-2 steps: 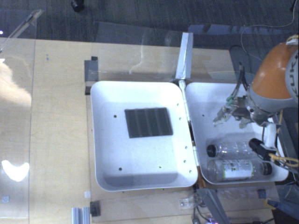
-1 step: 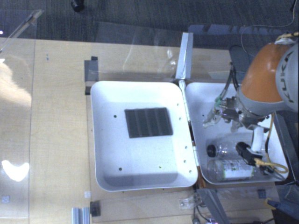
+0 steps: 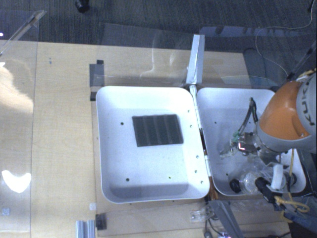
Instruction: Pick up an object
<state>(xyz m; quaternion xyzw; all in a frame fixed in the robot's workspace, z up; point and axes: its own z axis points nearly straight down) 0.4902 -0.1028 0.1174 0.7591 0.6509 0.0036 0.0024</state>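
Observation:
A dark grey ribbed rectangular pad (image 3: 157,130) lies flat in the middle of the left bin (image 3: 114,182). In the right bin (image 3: 218,108) a clear plastic bottle (image 3: 249,178) with a dark cap lies near the front wall. A small clear item (image 3: 227,150) rests just left of my gripper. My gripper (image 3: 241,145) hangs low over the middle of the right bin, under the arm's orange band (image 3: 282,118), and much of it is hidden by the wrist. It is above and behind the bottle, and I see nothing held in it.
A metal divider post (image 3: 194,58) rises behind the gap between the bins. Cables and a black and yellow part (image 3: 277,192) hang over the right bin's front right corner. Bare wooden bench (image 3: 49,133) lies to the left.

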